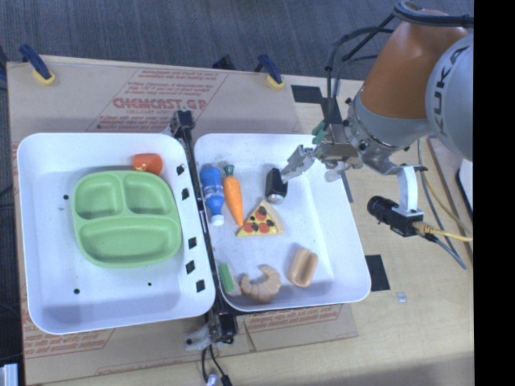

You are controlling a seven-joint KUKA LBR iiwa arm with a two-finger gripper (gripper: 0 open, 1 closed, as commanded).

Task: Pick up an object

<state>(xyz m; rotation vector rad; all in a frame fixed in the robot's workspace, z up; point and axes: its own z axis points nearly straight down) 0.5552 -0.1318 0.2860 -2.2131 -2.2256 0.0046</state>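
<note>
White plastic forms both shallow bins, seated side by side on a sheet of printed cardboard (161, 99) that covers the bench. At the middle of the left bin (32, 240) lies a green three-compartment plate (126, 218), and a small red-orange toy (147, 164) sits just beyond the plate's far edge, near the bin's far wall. Near the left wall of the right bin (354, 272), a blue and white bottle (212, 191) and an orange carrot (232, 199) lie side by side, lengthwise from far to near. Just right of the carrot's near end rests a pizza slice (261, 220). Toward the near edge sit a small green piece (226, 279) close to the left wall, a croissant (261, 285) just right of it, and a tan bread-like item (302, 265) further right. The grey arm with its orange band (402, 63) enters over the right bin's far right corner. The gripper (278, 185) points down and leftward into the far half of that bin, just beyond the pizza slice, with a dark tip low above or on the bin floor. Whether it is spread or pressed together cannot be told from this view, and no object is visible between its tips. Blue clamps (36, 64) grip the cardboard's far edge.
</note>
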